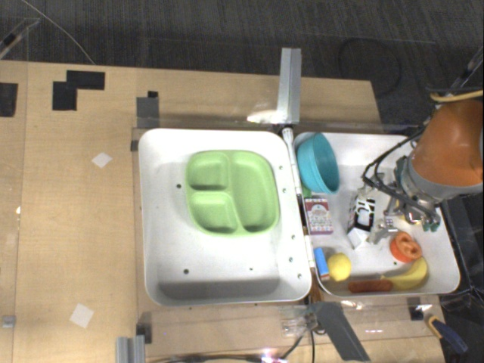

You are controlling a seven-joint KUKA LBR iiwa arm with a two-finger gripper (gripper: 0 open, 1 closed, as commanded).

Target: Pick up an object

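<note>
- The pincer (pixel 368 221) hangs low in the right bin (pixel 446 274), at the right of the frame; I cannot tell if it grips anything.
- Just below it sit an orange toy (pixel 405 246) and a banana (pixel 408 275).
- A teal bowl (pixel 318 163) leans at the bin's upper left.
- A green tray (pixel 231 191) fills the left bin (pixel 162 263).
</note>
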